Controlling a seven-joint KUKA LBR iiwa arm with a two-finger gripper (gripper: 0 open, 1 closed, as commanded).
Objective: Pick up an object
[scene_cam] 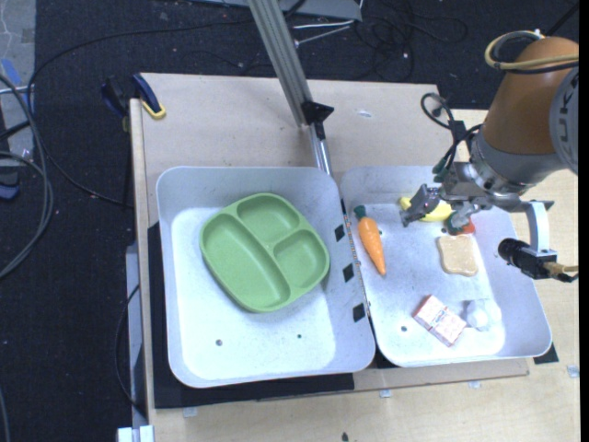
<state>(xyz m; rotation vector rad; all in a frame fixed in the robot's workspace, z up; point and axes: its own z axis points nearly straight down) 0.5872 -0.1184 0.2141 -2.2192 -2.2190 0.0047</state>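
Nearest me, a small box (438, 319) sits at six o'clock in the right bin (525, 343), while the gripper (434, 207), grip unreadable, hovers over the banana (433, 212) at twelve, seemingly approaching, needing descent

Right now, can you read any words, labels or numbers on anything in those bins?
No text is readable.
Small red-and-white packet in the right bin: has printing, too small and blurred to read.
Green divided plate, carrot, slice of bread: no markings visible.
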